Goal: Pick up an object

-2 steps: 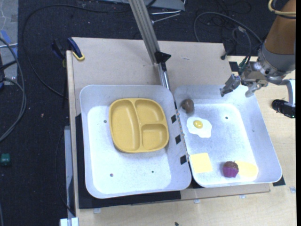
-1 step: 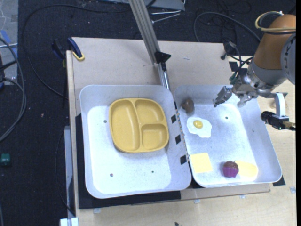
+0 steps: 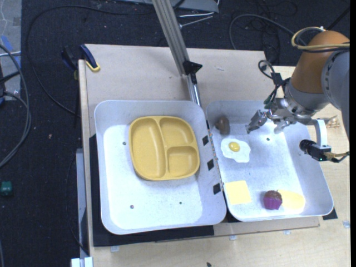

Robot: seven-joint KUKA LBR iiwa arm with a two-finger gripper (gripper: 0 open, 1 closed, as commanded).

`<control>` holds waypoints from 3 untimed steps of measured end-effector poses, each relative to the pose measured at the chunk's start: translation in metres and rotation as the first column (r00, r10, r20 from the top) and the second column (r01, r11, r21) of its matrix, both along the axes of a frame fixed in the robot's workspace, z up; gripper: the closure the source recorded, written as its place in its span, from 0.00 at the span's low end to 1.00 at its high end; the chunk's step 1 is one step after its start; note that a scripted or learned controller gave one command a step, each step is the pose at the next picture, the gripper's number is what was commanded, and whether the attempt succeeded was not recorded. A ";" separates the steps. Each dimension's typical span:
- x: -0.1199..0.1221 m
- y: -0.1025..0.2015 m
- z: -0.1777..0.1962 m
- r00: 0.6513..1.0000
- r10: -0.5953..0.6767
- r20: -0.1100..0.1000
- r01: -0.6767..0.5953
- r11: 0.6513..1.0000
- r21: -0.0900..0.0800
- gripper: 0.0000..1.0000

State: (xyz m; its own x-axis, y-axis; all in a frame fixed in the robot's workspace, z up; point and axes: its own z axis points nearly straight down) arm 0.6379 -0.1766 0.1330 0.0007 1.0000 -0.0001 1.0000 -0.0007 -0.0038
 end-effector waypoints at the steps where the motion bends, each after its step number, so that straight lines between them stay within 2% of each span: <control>1: 0.000 0.001 -0.043 1.000 0.000 0.001 0.000 1.000 0.000 0.00; 2: 0.001 0.000 -0.030 1.000 0.001 0.007 -0.001 1.000 -0.002 1.00; 3: 0.002 0.004 0.034 1.000 0.003 0.012 -0.003 1.000 -0.002 1.00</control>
